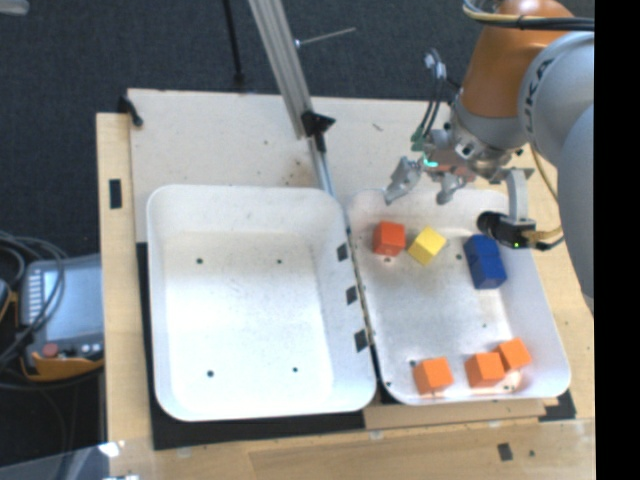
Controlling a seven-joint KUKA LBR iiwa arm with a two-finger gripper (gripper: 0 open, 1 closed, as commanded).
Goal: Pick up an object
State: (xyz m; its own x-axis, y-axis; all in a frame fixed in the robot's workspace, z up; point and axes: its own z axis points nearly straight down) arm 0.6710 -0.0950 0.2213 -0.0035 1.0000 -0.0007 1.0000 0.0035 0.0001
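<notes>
My gripper (pixel 424 185) hangs over the far edge of the right bin (pixel 520 313), fingers spread apart and nothing between them. Just below it lie an orange cube (pixel 389 238) and a yellow cube (pixel 427 246), side by side. A blue block (pixel 484 262) rests to their right. Three more orange cubes sit near the bin's front edge: one (pixel 433 375), a second (pixel 485 369) and a third (pixel 515 354).
The left bin (pixel 190 218) lies beside the right one. A slanted metal pole (pixel 285 63) rises behind the bins, its foot near their shared corner. A control pendant (pixel 60 313) and cables sit off the bench at left.
</notes>
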